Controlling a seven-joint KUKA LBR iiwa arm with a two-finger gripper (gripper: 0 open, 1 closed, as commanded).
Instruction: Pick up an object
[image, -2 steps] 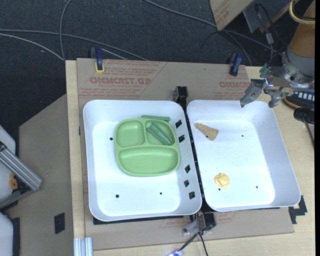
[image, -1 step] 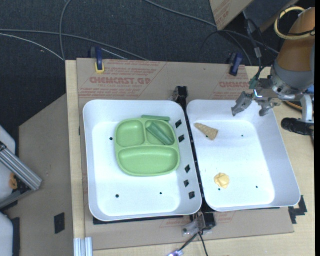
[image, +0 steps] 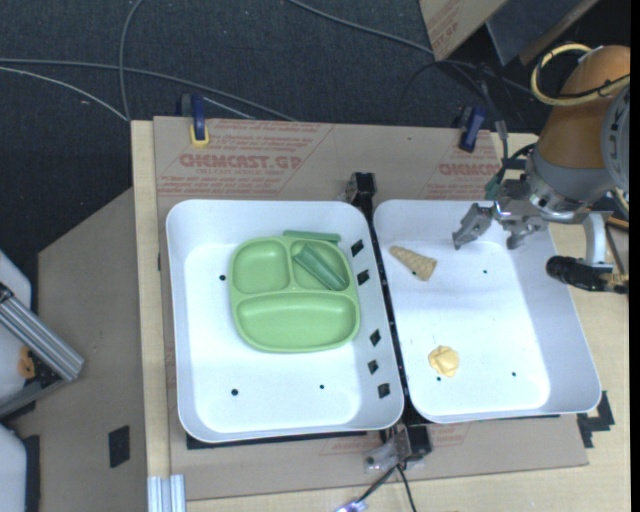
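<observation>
Red print on the brown board (image: 300, 150) under the bins reads "CHEMCAST GP" at the far left; a second run of the same red lettering shows at the far right, partly cut off by the right bin and the arm. No other writing can be read.

Possible pick items, both in the right bin (image: 560, 385):
- A cone (image: 414, 261), tan and waffle-like, lying on its side near the bin's far left corner, its tip pointing toward the divider between the bins.
- A small yellow lump (image: 444, 361), rounded and crumpled-looking, lying on the bin floor toward the near side, well apart from the cone.

Left bin (image: 200, 390): holds a light green tray (image: 290, 320) with three compartments, one wide one on the near side and two smaller ones on the far side. A darker green strip-shaped piece (image: 322, 264) lies at a slant in the far right compartment. Another green strip (image: 312, 237) lies just beyond the tray's far edge.

Pincer (image: 493, 229): hangs over the far part of the right bin, right of the cone and apart from it. Its two fingers are spread, with nothing between them.

Blue clamps (image: 199, 117) grip the board's far edge on the bench. Black clips sit along the seam between the two bins.
</observation>
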